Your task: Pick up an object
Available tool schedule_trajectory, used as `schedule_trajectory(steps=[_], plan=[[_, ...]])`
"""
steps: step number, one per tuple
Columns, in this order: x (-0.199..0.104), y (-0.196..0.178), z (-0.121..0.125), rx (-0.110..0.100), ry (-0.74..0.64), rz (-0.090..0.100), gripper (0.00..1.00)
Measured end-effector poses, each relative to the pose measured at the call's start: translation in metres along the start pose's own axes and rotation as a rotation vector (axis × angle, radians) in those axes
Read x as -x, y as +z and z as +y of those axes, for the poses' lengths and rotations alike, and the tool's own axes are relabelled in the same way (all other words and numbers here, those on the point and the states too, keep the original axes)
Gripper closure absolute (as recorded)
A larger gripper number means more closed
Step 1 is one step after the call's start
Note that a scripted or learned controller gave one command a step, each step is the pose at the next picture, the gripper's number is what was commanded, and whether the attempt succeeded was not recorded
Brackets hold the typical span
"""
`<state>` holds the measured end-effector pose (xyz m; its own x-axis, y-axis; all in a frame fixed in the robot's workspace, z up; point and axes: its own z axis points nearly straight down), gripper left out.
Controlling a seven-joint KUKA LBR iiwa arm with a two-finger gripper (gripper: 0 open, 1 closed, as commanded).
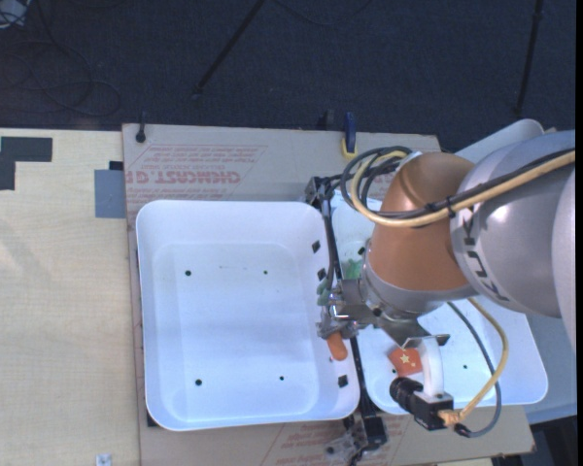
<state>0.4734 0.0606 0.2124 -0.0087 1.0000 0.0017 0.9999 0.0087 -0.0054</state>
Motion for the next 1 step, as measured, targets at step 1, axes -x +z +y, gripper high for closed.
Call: schedule_trajectory(steps=[1], plan=[[0.0093, -0.0844, 0.0231, 0.01, 0.008, -0.001, 1.0]])
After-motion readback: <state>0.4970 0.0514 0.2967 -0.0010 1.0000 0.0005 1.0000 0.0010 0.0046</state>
